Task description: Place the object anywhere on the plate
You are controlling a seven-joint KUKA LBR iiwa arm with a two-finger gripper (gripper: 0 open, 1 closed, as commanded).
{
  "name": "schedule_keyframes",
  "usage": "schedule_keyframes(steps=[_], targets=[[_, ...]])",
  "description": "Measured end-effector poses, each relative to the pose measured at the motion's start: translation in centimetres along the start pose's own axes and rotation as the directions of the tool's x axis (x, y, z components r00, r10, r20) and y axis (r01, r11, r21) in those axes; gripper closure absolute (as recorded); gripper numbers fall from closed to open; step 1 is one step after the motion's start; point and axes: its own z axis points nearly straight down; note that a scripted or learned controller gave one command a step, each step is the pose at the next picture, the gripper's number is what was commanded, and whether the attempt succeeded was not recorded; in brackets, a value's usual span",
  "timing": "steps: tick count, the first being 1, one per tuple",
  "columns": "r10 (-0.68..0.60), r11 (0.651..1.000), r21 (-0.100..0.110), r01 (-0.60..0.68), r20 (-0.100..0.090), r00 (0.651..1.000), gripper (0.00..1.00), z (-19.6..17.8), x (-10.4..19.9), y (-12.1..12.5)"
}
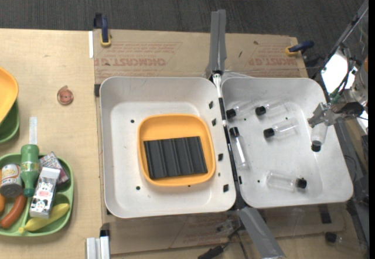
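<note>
A clear vial [317,135] with a black cap hangs upright between the closed fingers of the gripper [321,118] at the right bin's [258,196] far edge. The orange plate [176,124] in the left bin [117,193], carrying a black ribbed tray [176,156], awaits it: the lift looks done, the carry and release remain. Cardboard [146,58] beneath reads "CHEMCAST GP", inverted.

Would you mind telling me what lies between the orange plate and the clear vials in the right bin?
In the camera view, the adjoining bin walls lie between the orange square plate and the clear black-capped vials.
</note>
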Motion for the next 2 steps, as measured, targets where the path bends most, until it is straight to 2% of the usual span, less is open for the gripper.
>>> schedule_keyframes(steps=[1, 2], targets=[[-0.281, 0.96, -0.002, 0.281, 0.001, 0.96, 1.0, -1.8, 0.6, 6.4], [-0.499, 0.867, -0.002, 0.499, 0.003, 0.867, 1.0, -1.1, -4.5, 11.3]])
